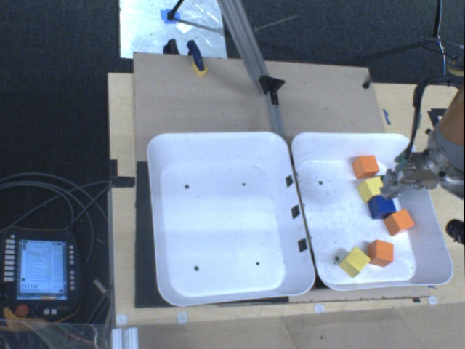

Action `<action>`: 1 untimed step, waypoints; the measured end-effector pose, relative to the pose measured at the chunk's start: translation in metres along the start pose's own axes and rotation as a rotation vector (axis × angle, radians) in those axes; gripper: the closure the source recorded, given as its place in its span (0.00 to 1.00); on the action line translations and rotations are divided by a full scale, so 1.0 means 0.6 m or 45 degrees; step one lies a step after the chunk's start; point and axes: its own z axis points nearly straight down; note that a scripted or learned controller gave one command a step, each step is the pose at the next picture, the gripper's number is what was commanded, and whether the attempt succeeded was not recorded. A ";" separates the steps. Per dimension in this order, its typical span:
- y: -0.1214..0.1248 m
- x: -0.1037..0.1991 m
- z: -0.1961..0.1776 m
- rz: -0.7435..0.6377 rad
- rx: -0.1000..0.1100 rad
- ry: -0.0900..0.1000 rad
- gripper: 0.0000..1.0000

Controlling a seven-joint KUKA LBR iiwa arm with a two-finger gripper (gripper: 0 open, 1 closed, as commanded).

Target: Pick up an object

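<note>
the yellow block [370, 188] in the right bin [330, 267] looks like the likeliest target here, since the gripper [393, 184] sits right at its right side, basically touching or just over its edge. so the block lies to the camera-left of the fingertips, and just below it is a blue block [381, 207] that's touching or nearly touching it, which makes the grab a bit cramped. can't tell whether the jaws are wide or narrow from this angle, and nothing shows as held between them. the yellow block sits a bit tilted with no obvious long axis. above it is an orange block [365, 166], just beside; below the blue one there's another orange block [398, 222], then a third orange block [381, 252] next to a second yellow block [354, 261] near the front wall. the bin floor is smooth white and looks slippery, so a block could probably skid away. the left bin [167, 282] has plenty of room.
</note>
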 end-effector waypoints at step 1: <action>0.003 -0.001 -0.055 -0.001 0.004 0.002 1.00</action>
